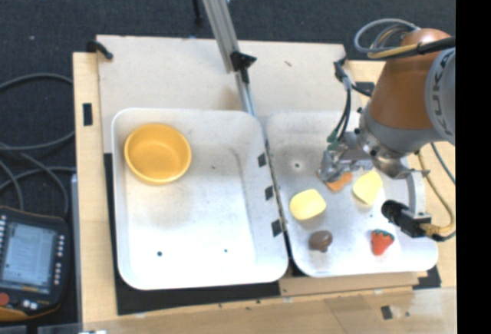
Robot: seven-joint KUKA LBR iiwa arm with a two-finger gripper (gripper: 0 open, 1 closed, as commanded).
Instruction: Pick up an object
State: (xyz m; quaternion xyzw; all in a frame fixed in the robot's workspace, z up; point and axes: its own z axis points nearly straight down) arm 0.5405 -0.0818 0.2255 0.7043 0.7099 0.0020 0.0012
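The arm (410, 106) is showing a big round orange band above a grey wrist, with thin cables looping beside that band.

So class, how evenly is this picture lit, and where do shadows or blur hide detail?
Camera view: lighting soft and even, no harsh glare on the white bins; faint shadow beneath the yellow bowl; the hand sits in the arm's shade, slightly blurred, so the orange piece beneath reads poorly.
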